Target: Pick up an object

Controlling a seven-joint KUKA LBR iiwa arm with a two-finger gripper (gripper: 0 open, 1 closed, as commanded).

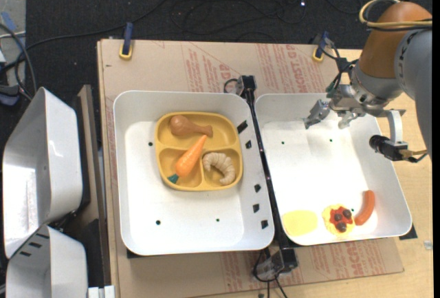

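Sausage (365, 207) in right bin (295, 111)

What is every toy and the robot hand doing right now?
Yellow divided plastic plate: flat, left bin.
Brown toy drumstick: lying, top compartment.
Orange toy carrot: lying tilted, on plate.
Pale toy shrimp: curled, right compartment.
Orange toy sausage: lying, right bin.
Two-finger gripper: open, holding nothing.
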